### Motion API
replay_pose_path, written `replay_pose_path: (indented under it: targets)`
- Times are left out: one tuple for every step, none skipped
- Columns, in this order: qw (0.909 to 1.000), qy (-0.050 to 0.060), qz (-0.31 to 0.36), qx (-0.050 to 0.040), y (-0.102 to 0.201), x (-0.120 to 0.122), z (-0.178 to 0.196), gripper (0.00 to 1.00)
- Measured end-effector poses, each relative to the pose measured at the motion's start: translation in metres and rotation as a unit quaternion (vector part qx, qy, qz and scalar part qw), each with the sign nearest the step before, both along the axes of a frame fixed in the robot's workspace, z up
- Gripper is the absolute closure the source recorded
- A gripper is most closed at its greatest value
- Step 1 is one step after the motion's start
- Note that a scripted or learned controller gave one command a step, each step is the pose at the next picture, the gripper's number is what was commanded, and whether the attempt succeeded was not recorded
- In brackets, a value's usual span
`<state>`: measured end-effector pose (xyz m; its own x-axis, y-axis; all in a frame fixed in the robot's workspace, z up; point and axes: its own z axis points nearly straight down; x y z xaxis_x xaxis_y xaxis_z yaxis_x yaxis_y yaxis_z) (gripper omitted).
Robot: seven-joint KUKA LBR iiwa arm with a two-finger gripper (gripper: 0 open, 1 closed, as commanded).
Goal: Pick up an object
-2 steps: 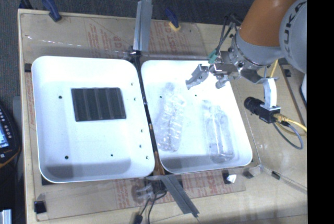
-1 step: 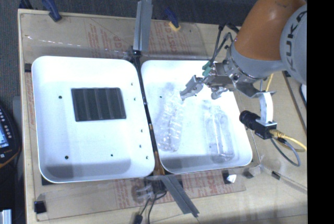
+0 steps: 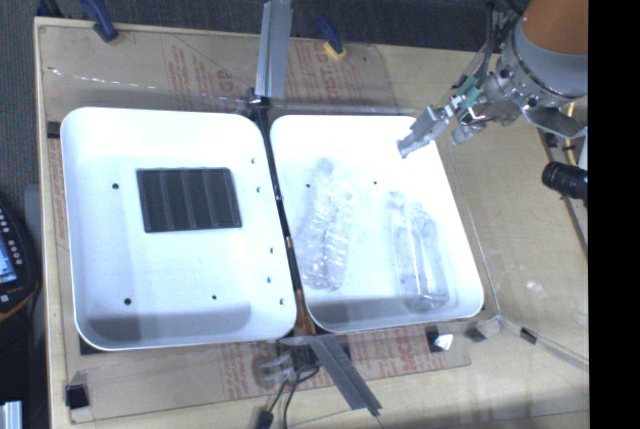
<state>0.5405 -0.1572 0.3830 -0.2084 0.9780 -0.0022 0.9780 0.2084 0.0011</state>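
the gripper [image 3: 418,139] hangs over the right bin's [image 3: 460,247] upper right corner, holding nothing; i cannot tell its state. two clear plastic bottles [image 3: 326,225] [image 3: 418,257] lie in that bin.

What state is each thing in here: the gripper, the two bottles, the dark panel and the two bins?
gripper: above the right bin's upper right part, nothing visible between its fingers
left clear bottle: lying flat in the right bin, crumpled
right clear bottle: lying flat in the right bin, apart from the other
dark ribbed panel: lying flat in the left bin
left bin: holds the panel
right bin: holds both bottles
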Motion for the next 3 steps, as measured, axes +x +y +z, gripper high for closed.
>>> replay_pose_path:
  targets:
    - [0.9996, 0.002, -0.030, 0.0006, 0.028, -0.011, -0.076, 0.00]
    - [0.9987, 0.001, -0.051, 0.0011, 0.067, -0.042, -0.049, 0.00]
    - [0.9961, 0.002, -0.088, 0.0005, 0.016, -0.051, -0.087, 0.00]
